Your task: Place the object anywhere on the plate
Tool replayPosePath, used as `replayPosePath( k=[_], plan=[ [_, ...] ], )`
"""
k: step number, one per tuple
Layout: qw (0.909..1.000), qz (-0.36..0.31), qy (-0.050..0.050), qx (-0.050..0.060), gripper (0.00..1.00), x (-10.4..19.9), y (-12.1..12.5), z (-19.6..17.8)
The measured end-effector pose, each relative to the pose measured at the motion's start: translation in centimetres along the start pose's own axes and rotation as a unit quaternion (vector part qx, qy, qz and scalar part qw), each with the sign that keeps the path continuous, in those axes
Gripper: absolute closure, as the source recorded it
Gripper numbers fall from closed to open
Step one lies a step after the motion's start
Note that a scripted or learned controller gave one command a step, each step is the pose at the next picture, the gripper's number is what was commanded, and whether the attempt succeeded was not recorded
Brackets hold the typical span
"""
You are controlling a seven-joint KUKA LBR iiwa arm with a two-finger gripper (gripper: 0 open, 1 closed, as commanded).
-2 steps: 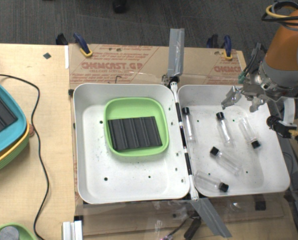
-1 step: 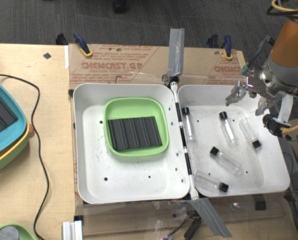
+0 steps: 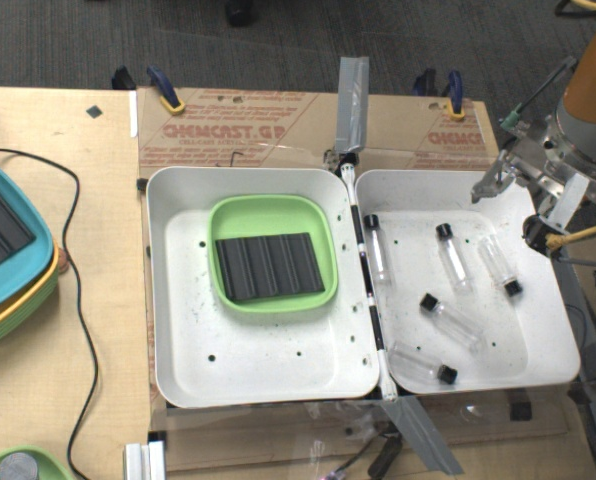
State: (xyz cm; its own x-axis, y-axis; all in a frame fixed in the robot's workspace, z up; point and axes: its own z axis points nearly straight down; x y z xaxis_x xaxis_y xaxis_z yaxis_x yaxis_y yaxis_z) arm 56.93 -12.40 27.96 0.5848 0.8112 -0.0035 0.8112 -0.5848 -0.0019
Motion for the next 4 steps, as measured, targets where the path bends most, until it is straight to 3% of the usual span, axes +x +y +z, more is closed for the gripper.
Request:
replayPosePath(
  k=[1,2,3,4],
  plan=[
    [0.986,0.166,0.0,0.001,0.0,-2.8,2.8,1.8],
    [0.9762,0.217,-0.001,0.001,0.0,-1.1,-1.0,1.1],
    [0.9479,0.319,-0.001,0.001,0.0,-2.7,-2.1,-0.3],
    [0.9349,0.355,-0.001,0.001,0.0,-1.8,-4.7,-0.3]
  ],
)
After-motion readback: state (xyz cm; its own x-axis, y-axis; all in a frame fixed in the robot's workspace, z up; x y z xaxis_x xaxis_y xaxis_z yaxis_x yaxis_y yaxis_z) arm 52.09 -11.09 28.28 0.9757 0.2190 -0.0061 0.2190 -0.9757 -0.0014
